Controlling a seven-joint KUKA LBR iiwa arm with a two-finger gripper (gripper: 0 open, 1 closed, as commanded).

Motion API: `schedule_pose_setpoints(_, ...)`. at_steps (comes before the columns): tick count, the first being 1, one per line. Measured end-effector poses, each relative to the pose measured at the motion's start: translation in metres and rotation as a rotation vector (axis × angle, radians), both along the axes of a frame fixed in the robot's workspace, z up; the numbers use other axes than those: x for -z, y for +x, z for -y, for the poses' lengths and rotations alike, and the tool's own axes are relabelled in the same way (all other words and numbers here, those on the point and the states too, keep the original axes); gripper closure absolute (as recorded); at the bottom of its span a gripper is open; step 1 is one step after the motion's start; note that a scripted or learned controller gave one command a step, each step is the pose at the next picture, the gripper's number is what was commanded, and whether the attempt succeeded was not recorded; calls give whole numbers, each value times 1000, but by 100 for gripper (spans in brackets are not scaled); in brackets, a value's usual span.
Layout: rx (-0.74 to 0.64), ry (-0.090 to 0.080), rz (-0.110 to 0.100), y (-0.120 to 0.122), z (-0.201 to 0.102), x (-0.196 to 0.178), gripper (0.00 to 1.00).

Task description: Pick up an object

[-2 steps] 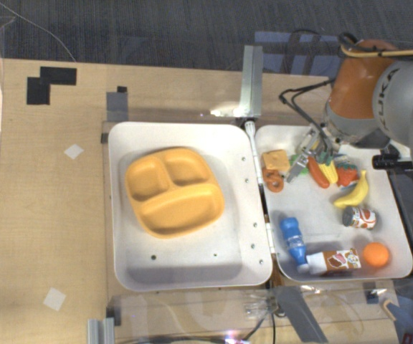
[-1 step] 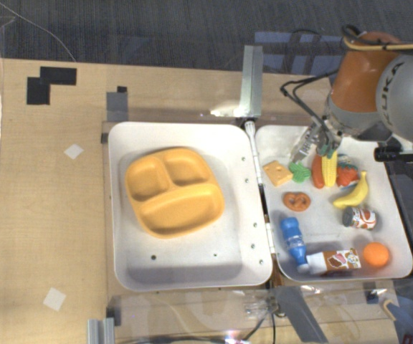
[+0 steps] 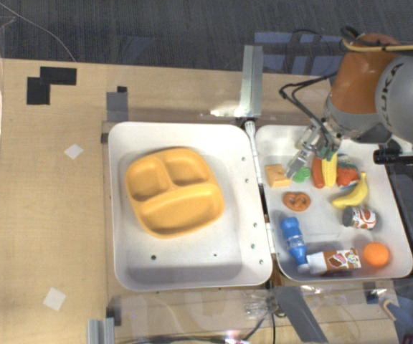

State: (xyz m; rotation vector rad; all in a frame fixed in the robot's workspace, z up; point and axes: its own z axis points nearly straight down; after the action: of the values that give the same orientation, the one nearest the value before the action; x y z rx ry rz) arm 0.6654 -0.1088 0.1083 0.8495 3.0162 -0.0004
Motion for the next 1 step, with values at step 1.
schedule_pose_setpoints(1,34,3,1,-30,-28,-3,0)
